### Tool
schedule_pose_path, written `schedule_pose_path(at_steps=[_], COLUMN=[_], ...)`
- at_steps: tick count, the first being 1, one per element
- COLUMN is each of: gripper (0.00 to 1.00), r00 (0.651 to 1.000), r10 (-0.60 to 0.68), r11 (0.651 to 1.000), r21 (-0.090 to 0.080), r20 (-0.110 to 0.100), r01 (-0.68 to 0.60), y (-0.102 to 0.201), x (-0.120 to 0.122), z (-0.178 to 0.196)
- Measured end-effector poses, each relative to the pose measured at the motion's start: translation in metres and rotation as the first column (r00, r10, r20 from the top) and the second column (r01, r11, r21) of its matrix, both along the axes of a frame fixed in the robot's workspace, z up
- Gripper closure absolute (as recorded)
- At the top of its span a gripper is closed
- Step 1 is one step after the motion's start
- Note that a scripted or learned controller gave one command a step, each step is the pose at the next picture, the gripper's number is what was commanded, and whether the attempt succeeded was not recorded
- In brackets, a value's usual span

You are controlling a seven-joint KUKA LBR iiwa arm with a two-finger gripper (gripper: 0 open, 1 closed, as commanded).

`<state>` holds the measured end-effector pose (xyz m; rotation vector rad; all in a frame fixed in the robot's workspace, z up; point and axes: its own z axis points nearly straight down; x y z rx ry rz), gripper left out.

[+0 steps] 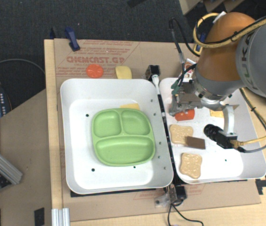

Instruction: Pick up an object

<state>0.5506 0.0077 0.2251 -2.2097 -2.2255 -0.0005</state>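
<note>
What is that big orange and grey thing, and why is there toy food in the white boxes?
That is a robot arm, photographed from a camera fixed above the bench, looking down. It reaches in from the right. At its end is a metal claw for picking things up. It hangs low over the right white bin, just above a small red toy piece. I cannot tell if it holds anything. That bin also has two tan toy bread slices and a brown block. The left white bin holds a green divided plate.
</note>
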Motion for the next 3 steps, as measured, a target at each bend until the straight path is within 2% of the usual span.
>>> schedule_pose_path(at_steps=[1, 2, 3], gripper=[1.00, 1.00, 1.00], r00=[1.000, 1.000, 1.000], r10=[-0.006, -0.010, -0.002], r11=[1.000, 1.000, 1.000], r21=[-0.004, -0.006, -0.003], r20=[0.005, 0.006, 0.001], r01=[0.006, 0.010, 0.002], y=[0.004, -0.020, 0.026], x=[0.012, 0.019, 0.017], z=[-0.009, -0.007, -0.012])
